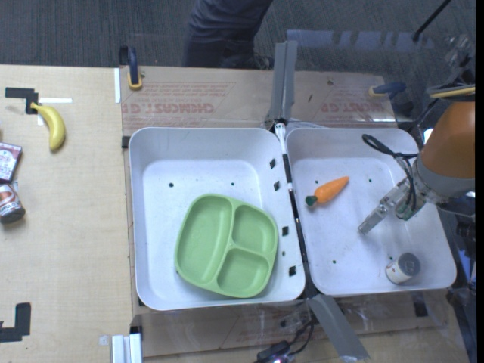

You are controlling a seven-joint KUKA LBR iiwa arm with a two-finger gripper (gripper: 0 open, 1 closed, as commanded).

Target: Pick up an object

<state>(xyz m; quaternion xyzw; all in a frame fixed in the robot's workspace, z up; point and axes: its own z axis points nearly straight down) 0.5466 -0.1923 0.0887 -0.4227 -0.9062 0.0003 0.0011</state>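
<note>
- Reaching in from the right, the arm (446,153) hangs over the right bin (333,274), its orange band at the far right.
- From the wrist the gripper (372,221) points left and down toward the bin floor, ending over a bare white patch near the middle of that bin.
- Whether its fingers are apart or together I cannot tell; they read as one grey wedge from this angle, and nothing shows between them.
- In the same bin lies a carrot (330,190), far and left of the gripper tip, clearly apart from it, with its green end toward the divider.
- A small cup (403,267), on its side by the look of it, sits in the near right corner, near the gripper but not touching it.
- Over in the left bin (151,165) a green plate (227,245) with three compartments rests flat, well apart from the arm.
- On the bench left of the bins sit a banana (53,126) and some packets (9,184), out of easy reach.
- As for progress, I judge the pick not yet made: every object rests on a surface and the gripper looks to carry nothing.
- What is left, then, is nearly all of it: settle on a target, likely the carrot or cup since both are close, close on it and lift it clear.
</note>
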